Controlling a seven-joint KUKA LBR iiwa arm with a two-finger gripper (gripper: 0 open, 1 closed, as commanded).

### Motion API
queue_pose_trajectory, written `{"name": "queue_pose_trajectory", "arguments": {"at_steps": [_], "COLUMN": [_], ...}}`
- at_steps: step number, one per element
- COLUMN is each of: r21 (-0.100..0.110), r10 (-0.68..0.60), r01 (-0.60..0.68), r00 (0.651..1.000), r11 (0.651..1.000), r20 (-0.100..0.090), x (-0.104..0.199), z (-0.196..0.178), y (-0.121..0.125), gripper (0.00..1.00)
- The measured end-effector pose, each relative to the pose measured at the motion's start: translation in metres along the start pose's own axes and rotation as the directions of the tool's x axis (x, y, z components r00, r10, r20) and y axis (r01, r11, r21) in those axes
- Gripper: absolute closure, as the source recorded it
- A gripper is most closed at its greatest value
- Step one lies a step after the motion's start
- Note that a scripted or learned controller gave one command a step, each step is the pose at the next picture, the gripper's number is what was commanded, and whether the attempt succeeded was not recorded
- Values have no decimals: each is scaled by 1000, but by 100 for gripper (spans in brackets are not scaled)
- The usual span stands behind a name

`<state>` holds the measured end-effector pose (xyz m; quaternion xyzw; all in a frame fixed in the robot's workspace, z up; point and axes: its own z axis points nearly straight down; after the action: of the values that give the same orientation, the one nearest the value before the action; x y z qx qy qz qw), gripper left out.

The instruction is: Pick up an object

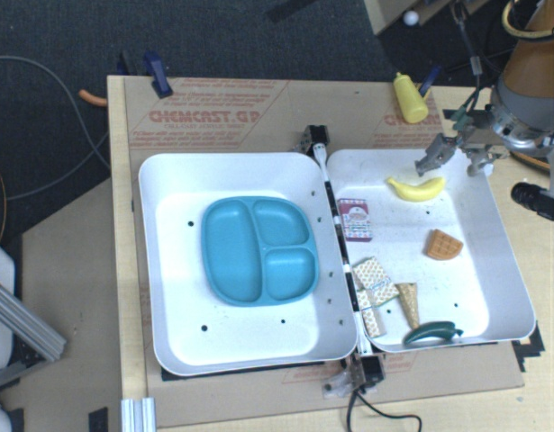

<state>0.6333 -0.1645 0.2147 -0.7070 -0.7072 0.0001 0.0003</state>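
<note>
I was at the approach step, nothing lifted yet. My gripper (457,154) hung over the far edge of the right bin (497,241), just beyond and to the right of the banana (417,188), apart from it. The two fingers looked spread, with nothing between them, one reaching toward the left and the other nearer my wrist.

The banana seemed the likeliest target, since it lay nearest me, at the far side of the right bin. My judgement was that the next move called for sliding a little nearer and left, lining the fingers across the banana's narrow curve, then coming down and closing. It was a smooth, glossy yellow crescent, probably plastic, so it could slip or roll out if I caught it off centre.

Elsewhere in that bin lay a small red-and-white packet (355,220) by the left wall, an orange-brown waffle-like piece (444,246) with a rough surface, a checked flat wrapper (373,279), a tan cone-shaped piece (409,302), and a teal ring-shaped thing (432,334) at the near edge. The left bin (168,241) held a blue sectioned plate (258,248), smooth and rounded. A yellow bottle (409,98) lay outside on the bench (240,106), whose brown surface looked like cardboard.
</note>
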Motion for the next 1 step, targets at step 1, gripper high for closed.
{"name": "queue_pose_trajectory", "arguments": {"at_steps": [1], "r21": [2], "r10": [0], "r01": [0], "r00": [1000], "r11": [1000], "r20": [0], "x": [-19], "z": [95], "y": [24], "gripper": [0]}}
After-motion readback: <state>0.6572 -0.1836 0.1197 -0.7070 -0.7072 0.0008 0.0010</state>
